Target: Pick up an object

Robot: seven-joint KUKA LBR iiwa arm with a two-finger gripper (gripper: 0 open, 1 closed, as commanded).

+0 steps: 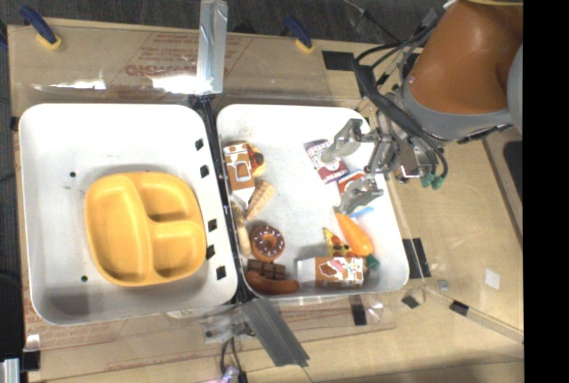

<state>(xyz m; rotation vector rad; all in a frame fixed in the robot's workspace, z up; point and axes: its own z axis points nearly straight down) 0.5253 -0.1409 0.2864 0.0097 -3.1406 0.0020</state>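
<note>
My gripper (351, 166) hangs over the right side of the right bin (293, 128), its two grey fingers (343, 139) spread wide apart, so it is open. A red and white packet (320, 155) lies just under and to the left of the fingers, with no finger closed on it. An orange carrot (356, 235) lies just below the lower finger. Along the bin's left and front sides lie a small brown box (238, 166), a cone (260, 197), a chocolate donut (267, 241), a brown sausage (271, 282) and a small bottle (333, 270).
A yellow divided tray (145, 226) lies in the left bin (53, 132). The arm's orange and grey body (467, 61) looms over the right bin's far right corner. Bare white floor shows in the middle of the right bin.
</note>
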